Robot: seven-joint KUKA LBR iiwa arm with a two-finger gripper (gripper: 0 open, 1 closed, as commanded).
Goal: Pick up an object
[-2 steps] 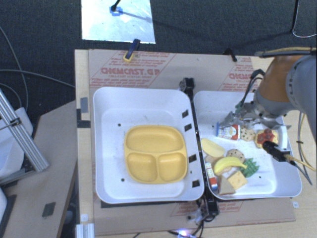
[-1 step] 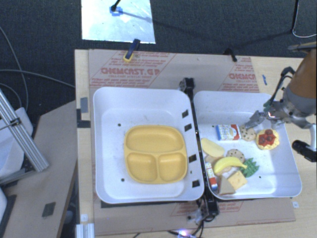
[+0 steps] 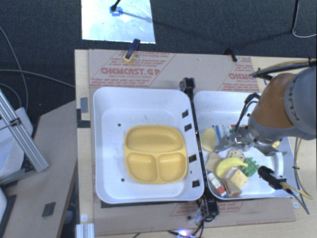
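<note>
The right bin (image 3: pixel 218 100) holds a heap of small things at its near left. A yellow banana (image 3: pixel 227 165) lies in the middle of the heap, with a green toy (image 3: pixel 251 168) to its right and a tan block (image 3: pixel 238 179) just in front. A pale yellow piece (image 3: pixel 208 139) rests against the bin's left wall, and a beige round thing (image 3: pixel 213 159) lies below it. My gripper (image 3: pixel 234 142) hangs low over the heap, just above the banana and right of the pale yellow piece. Nothing shows between its tips.
The left bin (image 3: pixel 106 108) contains a yellow divided tray (image 3: pixel 155 152). Black clips (image 3: pixel 188 128) run along the wall between the two bins. The grey and orange arm (image 3: pixel 280 108) covers the right half of the right bin. A small red and white item (image 3: pixel 218 183) lies at that bin's front edge.
</note>
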